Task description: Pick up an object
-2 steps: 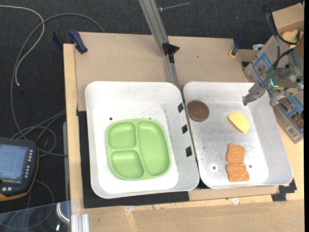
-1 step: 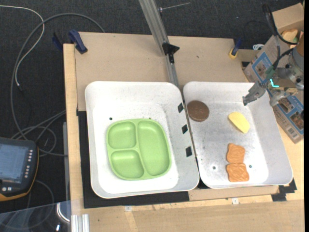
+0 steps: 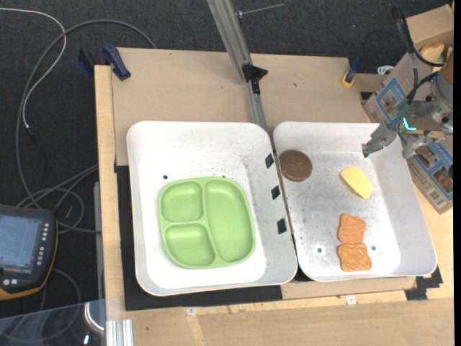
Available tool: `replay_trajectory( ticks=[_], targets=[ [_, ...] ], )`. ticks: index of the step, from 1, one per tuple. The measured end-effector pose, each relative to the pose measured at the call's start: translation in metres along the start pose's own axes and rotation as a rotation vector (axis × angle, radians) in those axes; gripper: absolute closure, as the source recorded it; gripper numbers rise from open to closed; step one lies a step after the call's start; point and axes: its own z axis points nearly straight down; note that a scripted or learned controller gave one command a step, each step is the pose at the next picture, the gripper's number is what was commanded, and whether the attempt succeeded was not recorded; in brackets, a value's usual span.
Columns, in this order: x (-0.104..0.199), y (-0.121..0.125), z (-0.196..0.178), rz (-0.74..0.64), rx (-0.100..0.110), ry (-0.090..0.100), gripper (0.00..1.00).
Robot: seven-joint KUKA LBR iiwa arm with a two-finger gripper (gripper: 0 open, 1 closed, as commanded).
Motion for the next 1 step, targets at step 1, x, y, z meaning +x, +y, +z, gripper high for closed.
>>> replay_trajectory(
  ticks=[1],
  targets=[
    [0.132, -0.0024, 0.0408, -0.008, 0.004, 0.003, 0.0]
  ],
)
